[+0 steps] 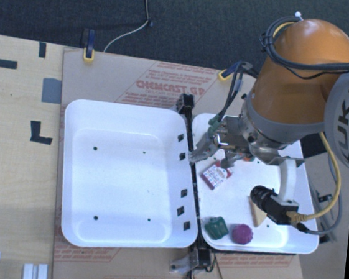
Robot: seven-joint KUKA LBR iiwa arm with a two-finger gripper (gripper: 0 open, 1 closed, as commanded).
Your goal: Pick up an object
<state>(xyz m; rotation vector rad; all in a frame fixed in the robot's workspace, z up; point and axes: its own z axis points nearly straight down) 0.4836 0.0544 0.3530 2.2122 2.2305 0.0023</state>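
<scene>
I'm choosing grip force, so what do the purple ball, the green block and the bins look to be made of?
Purple ball: probably soft foam or rubber, matte, no glint. Green block: likely plastic or rubber, dull with faint sheen; hard to tell. Right bin and left bin: smooth white moulded plastic, with rounded rims and a slight gloss.

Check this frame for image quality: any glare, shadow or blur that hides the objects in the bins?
Camera view: lighting is even and soft; the left bin is bright white, nearly washed out, with little surface detail. The arm casts a shadow over the right bin near the red-and-white packet. The green object and purple ball read clearly, slightly soft.
</scene>
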